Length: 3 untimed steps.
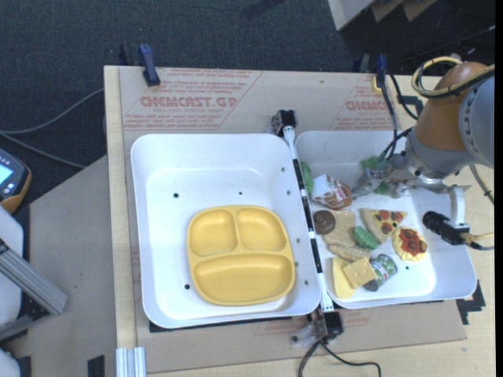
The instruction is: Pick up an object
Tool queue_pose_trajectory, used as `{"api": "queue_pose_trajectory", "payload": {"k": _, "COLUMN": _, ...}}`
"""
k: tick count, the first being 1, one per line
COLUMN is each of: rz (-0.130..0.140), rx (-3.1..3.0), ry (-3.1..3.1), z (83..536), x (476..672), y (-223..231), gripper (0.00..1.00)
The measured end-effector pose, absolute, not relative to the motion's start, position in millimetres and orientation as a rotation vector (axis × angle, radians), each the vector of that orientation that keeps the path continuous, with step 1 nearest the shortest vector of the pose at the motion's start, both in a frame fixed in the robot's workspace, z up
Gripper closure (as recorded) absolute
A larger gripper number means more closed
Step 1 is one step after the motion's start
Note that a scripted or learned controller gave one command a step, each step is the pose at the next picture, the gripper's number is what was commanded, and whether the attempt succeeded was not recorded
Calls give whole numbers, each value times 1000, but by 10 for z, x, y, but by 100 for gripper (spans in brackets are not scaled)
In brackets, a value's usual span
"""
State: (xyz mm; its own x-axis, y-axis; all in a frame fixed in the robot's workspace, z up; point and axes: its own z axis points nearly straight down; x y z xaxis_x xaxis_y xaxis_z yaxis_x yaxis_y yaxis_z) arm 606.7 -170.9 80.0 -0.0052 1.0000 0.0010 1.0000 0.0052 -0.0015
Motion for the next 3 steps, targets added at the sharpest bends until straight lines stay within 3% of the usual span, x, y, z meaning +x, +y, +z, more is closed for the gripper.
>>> {"api": "queue_pose_trajectory", "payload": {"k": 1, "rz": -3, "rx": -2222, "ry": -2230, "z": 854, "x": 6465, "y": -1541, "gripper": 0}}
{"api": "queue_pose_trajectory", "payload": {"k": 2, "rz": -2, "rx": -2222, "ry": -2229, "z": 960, "x": 6454, "y": -1547, "gripper": 100}}
{"api": "queue_pose_trajectory", "payload": {"k": 3, "rz": -12, "rx": -2216, "ry": -2236, "z": 1911, "x": 6626, "y": -580, "gripper": 100}}
